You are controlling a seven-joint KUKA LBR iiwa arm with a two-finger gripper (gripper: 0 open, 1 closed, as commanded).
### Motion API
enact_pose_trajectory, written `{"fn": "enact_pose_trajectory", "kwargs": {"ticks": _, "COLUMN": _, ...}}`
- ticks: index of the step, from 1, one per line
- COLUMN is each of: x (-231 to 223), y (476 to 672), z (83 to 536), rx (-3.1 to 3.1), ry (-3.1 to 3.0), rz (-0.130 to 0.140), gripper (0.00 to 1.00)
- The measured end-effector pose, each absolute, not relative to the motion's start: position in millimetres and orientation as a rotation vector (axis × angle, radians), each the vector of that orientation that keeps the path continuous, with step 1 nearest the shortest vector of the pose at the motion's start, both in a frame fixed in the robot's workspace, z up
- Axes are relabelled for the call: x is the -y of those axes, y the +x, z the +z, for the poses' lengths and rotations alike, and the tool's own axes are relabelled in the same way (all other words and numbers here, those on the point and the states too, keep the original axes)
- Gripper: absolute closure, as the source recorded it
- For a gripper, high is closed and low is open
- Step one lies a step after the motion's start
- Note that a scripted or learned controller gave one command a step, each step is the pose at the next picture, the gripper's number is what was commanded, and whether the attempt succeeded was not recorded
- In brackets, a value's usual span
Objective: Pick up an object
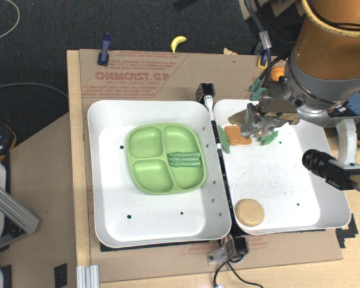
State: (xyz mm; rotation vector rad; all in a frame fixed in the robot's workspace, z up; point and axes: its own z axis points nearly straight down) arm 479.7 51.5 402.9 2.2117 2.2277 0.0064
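1. You see two white bins side by side: the left bin [108,209] and the right bin [324,215].
2. In the left bin lies a green divided plate [150,161], with a green ridged piece [184,159] in its lower right compartment.
3. The gripper [256,128] hangs over the right bin's upper left corner, just beside an orange piece [236,136].
4. A tan round disc [249,212] sits at the right bin's lower left.

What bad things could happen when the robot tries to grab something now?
The gripper sits right over the orange piece and small green pieces bunched near the right bin's left wall, so it might pinch two at once, or bump that wall. The round tan disc lies far off in the near corner, a harder spot to reach.
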Motion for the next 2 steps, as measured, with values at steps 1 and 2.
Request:
{"fn": "enact_pose_trajectory", "kwargs": {"ticks": 1, "x": -44, "y": 479.4, "z": 400, "rx": -2.221, "ry": 2.223, "rz": -0.001, "gripper": 1.0}}
{"fn": "enact_pose_trajectory", "kwargs": {"ticks": 2, "x": -48, "y": 479.1, "z": 368, "rx": -2.223, "ry": 2.225, "rz": -0.006, "gripper": 1.0}}
